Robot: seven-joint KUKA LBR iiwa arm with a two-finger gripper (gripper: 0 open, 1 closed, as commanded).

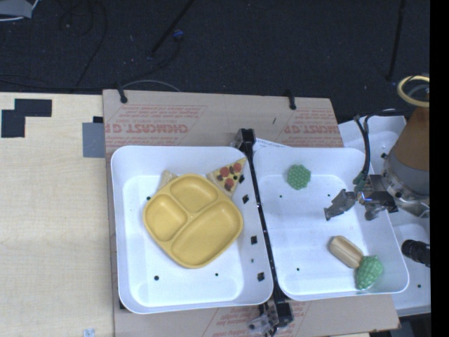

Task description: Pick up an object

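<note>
Right bin (309, 286): gripper (356, 208) at 3 o'clock, fingers spread, grasping nothing.
Green ball (298, 176) at 11 o'clock; tan cylinder (345, 250) at 5 o'clock.

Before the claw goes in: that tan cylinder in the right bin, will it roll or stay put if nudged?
The tan cylinder looks smooth and round-sided, so it will probably roll if pushed across its length. One end lies against the green bumpy ball, which may block it that way. It looks rigid, likely wood or plastic, so no flop expected.
</note>
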